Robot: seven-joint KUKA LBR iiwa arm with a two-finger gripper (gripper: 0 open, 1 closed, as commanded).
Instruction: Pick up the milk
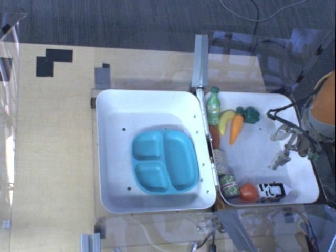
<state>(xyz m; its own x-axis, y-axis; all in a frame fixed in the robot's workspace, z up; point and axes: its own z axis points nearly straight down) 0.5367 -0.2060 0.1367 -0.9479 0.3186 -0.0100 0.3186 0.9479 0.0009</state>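
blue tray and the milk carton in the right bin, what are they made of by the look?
Blue tray: looks like moulded plastic, matte to satin; uniform colour, rounded compartment edges, soft highlights. Milk carton: black-and-white print on a small boxy shape, probably printed plastic or coated card; too small to tell which. It lies in the right bin near the front edge.

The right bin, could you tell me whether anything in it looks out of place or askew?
Nothing looks spilled or damaged. The items crowd the right bin's left and front edges: the green bottle, banana and carrot lie on their sides, and the milk lies flat by the tomato. The gripper hovers apart from the milk.
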